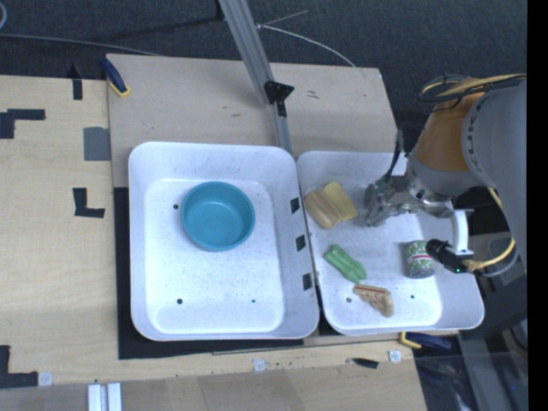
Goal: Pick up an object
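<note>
The gripper (379,205) hangs low over the right bin (454,311), and from this angle it cannot be told how it is set. Nothing is seen caught in it. Taking the gripper as the mark: nearest the camera, toward the bin's front edge, lies a tan and brown object (374,298); a little farther back, below and left of the gripper, lies a green object (344,262). A small green-and-white can (418,259) stands below and right of the gripper, near it but apart. The yellow sponge (331,205) lies just beside the gripper on its left, level with it.

The arm (479,144) reaches in from the right, its orange band above the wrist, the grey body bending down toward the bin.

Well left of the gripper, the left bin (158,306) holds a blue bowl (217,216), upright.
</note>
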